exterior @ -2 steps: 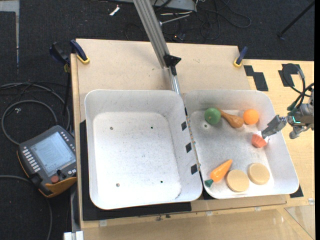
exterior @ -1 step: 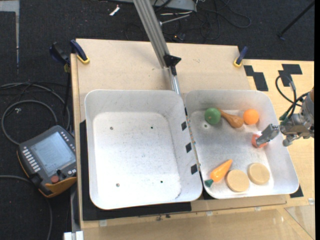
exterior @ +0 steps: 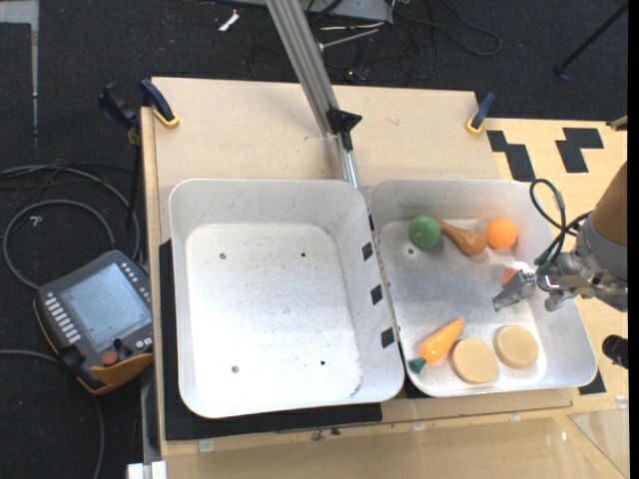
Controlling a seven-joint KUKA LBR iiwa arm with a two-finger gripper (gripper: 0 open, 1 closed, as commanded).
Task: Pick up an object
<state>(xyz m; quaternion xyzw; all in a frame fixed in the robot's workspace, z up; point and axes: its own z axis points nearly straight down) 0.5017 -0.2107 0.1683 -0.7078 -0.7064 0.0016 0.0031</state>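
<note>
1. No brand, label or writing can be read anywhere; the screen of the handheld pendant [exterior: 97, 317] lying off the desk's left edge is too blurred to make out.
2. The arm [exterior: 607, 238] comes in at the right edge of the desk [exterior: 260, 133] and is cut off by the frame, so only its wrist end shows.
3. The gripper [exterior: 511, 293] sits low inside the right bin [exterior: 574, 367], near that bin's right wall. Its grey fingers blur together, so I cannot tell whether they are spread or pressed together, and nothing can be seen between them.
4. A small red patch [exterior: 515, 269] just above the gripper is too small to identify.
5. In the right bin: a green ball [exterior: 425, 231] and a brown pear-like piece [exterior: 464, 238] touching an orange ball [exterior: 501, 233] toward the far edge; a toy carrot [exterior: 440, 339] and two tan round discs [exterior: 496, 353] along the near edge.
6. The left bin [exterior: 180, 267] lies beside it, their rims overlapping.
</note>
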